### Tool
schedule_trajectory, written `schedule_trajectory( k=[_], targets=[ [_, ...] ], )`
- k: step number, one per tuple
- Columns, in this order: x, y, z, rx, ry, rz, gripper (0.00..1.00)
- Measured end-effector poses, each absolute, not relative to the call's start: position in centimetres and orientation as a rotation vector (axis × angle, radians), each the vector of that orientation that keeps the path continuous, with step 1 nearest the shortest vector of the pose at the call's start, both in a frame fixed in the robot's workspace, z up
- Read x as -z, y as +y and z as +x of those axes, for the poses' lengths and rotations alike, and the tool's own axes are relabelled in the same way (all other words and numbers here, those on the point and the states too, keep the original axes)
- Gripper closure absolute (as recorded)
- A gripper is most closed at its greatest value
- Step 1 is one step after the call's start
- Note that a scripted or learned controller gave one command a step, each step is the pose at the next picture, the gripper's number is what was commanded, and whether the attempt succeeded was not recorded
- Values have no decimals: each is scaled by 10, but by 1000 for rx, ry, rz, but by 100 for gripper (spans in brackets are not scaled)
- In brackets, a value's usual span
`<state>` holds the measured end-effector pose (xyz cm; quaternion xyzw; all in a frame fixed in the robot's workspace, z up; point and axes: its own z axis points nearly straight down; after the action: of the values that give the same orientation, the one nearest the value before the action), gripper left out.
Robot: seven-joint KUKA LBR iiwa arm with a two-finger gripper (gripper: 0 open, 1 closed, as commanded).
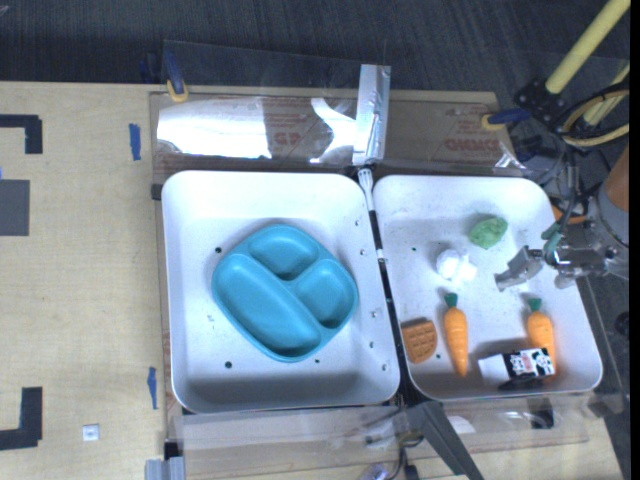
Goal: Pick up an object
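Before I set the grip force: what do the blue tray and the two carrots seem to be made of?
Blue tray: probably moulded plastic, smooth with a soft sheen, one even colour across its three compartments. The carrots: likely toy plastic or rubber, uniform orange with green tops; too small to tell hard from soft.

Robotics lab: taped plywood bench (70, 268), paired white bins (185, 298), loose cables (590, 108).
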<state>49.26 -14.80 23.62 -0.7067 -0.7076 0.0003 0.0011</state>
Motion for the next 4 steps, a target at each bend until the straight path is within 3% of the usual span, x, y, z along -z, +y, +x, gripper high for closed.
schedule_trajectory(
  k=[1, 2, 3, 4],
  targets=[
    [-108, -99, 500, 3, -2479, -1932, 0],
    [-96, -108, 515, 28, -2421, -2036, 0],
    [-88, -106, 482, 6, -2569, -1820, 0],
    [-99, -106, 484, 10, -2573, -1825, 100]
  ],
)
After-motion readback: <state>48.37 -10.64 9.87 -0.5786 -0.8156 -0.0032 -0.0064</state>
